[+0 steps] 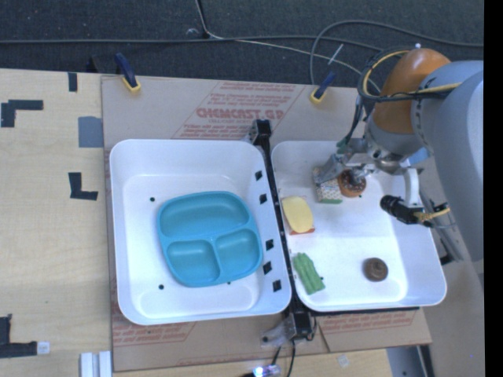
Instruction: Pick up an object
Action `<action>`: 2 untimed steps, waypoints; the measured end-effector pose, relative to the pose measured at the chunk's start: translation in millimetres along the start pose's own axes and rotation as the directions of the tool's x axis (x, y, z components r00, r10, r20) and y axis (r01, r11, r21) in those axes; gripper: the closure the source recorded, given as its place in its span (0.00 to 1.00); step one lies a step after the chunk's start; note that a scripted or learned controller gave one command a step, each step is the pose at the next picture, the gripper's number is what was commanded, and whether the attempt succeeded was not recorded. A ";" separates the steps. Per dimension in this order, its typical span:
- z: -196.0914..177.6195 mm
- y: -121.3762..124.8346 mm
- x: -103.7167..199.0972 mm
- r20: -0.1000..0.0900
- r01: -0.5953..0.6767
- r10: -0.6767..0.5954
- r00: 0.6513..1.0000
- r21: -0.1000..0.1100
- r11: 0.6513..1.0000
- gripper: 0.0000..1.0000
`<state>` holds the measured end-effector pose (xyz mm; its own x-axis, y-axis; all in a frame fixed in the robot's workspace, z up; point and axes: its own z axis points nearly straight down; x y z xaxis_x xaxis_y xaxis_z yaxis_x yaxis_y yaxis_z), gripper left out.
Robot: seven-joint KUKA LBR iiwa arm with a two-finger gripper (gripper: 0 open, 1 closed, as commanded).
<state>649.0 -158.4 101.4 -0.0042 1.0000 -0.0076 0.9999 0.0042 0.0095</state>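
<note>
My gripper (pixel 339 173) is low over the back part of the right bin (pixel 416 289), below the orange wrist band. A small brown and red round item (pixel 352 184) lies right against its tip, and a grey-green piece (pixel 327 192) sits just to its left. I cannot tell whether either is held. A yellow block (pixel 298 214) lies near the bin's left wall. A green ridged piece (pixel 308 273) is at the front left, and a brown disc (pixel 376 269) at the front right.
The left bin (pixel 130 163) holds a blue divided plate (pixel 209 237). A black divider with clips (pixel 271 210) runs between the bins. Cables (pixel 338 38) loop behind the arm, and clamps (pixel 127 75) hold the cardboard base.
</note>
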 end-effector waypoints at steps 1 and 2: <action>-48.5 -6.0 -4.9 -0.007 -0.002 0.002 1.000 0.007 1.000 1.00; -93.4 -9.2 -9.4 -0.007 -0.003 0.003 1.000 0.006 1.000 1.00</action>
<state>638.9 -167.2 194.8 -0.0010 1.0000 -0.0010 1.0000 0.0010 0.0031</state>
